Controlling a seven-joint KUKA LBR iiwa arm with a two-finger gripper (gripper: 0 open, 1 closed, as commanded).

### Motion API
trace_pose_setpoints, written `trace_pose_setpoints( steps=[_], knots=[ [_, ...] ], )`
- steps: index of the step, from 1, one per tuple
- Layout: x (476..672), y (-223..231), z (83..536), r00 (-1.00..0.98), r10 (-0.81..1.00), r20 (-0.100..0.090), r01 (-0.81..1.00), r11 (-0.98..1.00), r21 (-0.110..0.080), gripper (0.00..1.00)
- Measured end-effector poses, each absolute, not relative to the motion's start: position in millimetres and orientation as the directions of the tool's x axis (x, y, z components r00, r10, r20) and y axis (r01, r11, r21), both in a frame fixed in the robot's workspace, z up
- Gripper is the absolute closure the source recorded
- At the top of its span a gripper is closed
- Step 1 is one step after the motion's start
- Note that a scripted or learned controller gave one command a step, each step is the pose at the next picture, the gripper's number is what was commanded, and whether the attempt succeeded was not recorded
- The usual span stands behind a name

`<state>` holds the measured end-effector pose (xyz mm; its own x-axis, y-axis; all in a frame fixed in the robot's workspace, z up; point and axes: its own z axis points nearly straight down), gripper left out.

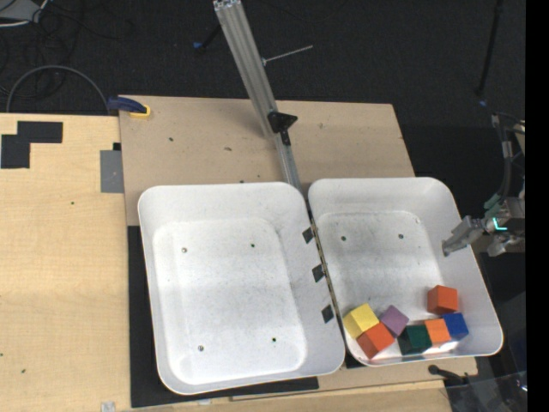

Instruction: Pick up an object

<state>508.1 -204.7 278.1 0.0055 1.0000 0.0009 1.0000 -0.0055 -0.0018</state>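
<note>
Clearly the gripper (pixel 480 237) at the right bin's (pixel 377 197) right rim has unreadable fingers, and blocks (pixel 403 323) packed in its near corner could jam a grasp.

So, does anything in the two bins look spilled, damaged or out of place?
Nothing stands out. The blocks, among them a yellow block and a blue block, lie crowded in the near corner of the right bin, all inside its rim. The gripper sits at that bin's right edge, touching no block.
</note>
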Motion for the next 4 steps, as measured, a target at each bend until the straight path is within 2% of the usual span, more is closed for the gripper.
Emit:
trace_pose_setpoints(
  steps=[1, 2, 3, 4],
  knots=[
    [567.5, -208, 134, -0.004, 1.000, 0.003, 1.000, 0.004, -0.009, 0.00],
    [567.9, -209, 149, -0.004, 1.000, 0.002, 1.000, 0.004, -0.004, 1.00],
    [552.4, -181, 302, -0.003, 1.000, -0.001, 1.000, 0.003, 0.006, 1.00],
    [490.3, -165, 386, -0.002, 1.000, -0.001, 1.000, 0.002, 0.006, 1.00]
  ],
)
